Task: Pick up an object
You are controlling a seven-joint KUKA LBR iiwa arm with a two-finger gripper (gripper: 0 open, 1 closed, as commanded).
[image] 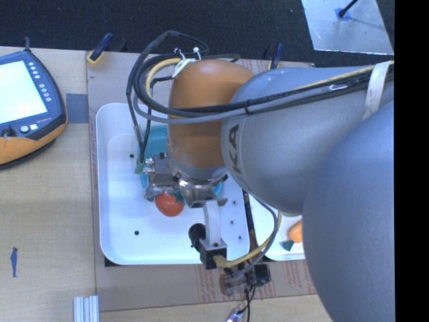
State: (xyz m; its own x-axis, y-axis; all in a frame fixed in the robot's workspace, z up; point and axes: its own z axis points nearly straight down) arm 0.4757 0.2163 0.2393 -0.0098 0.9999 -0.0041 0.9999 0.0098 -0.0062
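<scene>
The red ball (169, 205) lies on the floor of the left white bin (117, 240), near the bin's centre. The metal wrist assembly of the gripper (175, 188) sits directly over the ball and touches or overlaps its upper edge. The wrist hardware hides the jaws, so it cannot be told whether they are released or clenched, nor whether they grip the ball. A turquoise object (157, 141) lies in the same bin, on the far side of the ball, partly covered by the arm. Black cables (144, 92) loop over the far rim of this bin. The orange band of the arm (201, 113) stands above the ball. To the right of the bin, an orange item (295, 233) shows in the right bin (289, 253). A tablet controller (27, 106) rests on the counter (47, 206), left of the left bin.
</scene>
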